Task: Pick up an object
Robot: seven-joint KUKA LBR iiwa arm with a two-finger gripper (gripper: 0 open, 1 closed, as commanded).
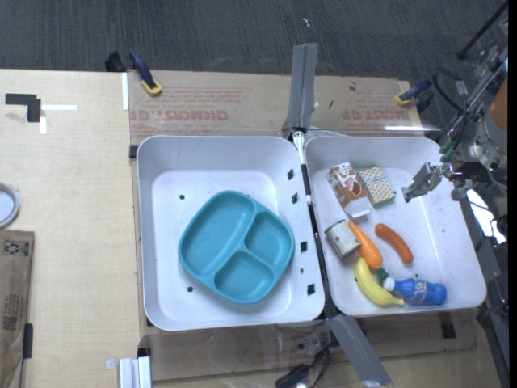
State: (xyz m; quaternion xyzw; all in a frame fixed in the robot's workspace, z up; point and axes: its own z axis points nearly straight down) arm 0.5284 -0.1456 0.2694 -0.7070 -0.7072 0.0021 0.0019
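White bins [153, 241] hold divided blue plate [236, 246].

A blue divided plate [236, 246] lies in the left bin [153, 217]. In the right bin [464, 241], a carrot [366, 245] lies among a can [341, 238], banana [373, 285], sausage [394, 242], bottle [418, 291] and two cartons [349, 188]. The gripper [420, 183] hangs over this bin's far right corner.

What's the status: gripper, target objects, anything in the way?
Gripper over right bin, nothing held. Sausage, carrot, banana untouched. Path clear.
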